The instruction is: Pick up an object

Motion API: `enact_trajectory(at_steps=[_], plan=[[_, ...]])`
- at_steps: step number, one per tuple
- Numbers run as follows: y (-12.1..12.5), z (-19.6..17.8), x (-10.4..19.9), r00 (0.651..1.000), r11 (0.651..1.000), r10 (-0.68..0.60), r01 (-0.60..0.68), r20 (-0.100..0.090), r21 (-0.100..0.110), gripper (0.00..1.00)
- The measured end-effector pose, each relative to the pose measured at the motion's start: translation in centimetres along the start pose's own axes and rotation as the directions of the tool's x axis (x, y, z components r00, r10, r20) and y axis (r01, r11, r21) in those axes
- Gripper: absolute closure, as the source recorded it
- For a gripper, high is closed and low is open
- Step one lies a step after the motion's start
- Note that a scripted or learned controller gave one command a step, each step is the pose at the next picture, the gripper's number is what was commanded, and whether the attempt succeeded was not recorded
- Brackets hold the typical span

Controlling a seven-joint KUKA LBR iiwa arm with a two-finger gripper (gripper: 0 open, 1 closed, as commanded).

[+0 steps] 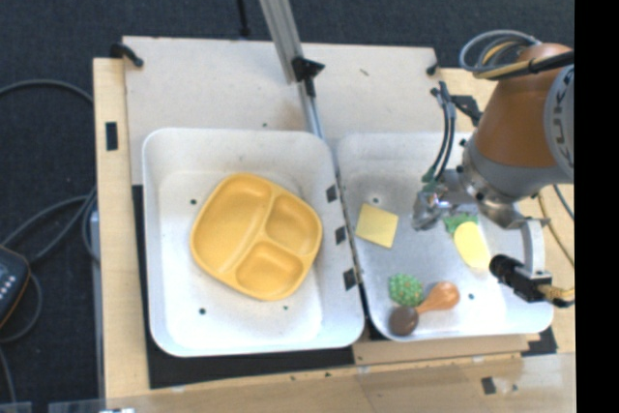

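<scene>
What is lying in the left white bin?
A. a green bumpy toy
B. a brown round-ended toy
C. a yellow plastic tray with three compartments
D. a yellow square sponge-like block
C: the yellow plastic tray with three compartments sits alone in the left white bin, while the small items lie in the right white bin.

The arm (527, 126) at the right of the frame shows a broad orange band over a grey wrist section, with part of a dark printed marking at the right edge of the frame. Pale looped cables (493, 48) arch above it in the upper right, and a thin dark cable runs down its left side. Below sits a silvery metal gripper (432, 206), and a white bracket with a black fitting (522, 278) lies lower right.
</scene>
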State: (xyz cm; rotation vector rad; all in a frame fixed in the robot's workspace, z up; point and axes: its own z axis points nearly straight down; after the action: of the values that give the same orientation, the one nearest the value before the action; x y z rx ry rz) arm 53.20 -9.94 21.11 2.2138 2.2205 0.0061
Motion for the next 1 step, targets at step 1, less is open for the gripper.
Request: enact_trajectory(at_steps=[1], plan=[[-0.45, -4.66, -0.19, 1.000, 1.000, 0.000, 0.000, 0.000, -0.001, 1.00]])
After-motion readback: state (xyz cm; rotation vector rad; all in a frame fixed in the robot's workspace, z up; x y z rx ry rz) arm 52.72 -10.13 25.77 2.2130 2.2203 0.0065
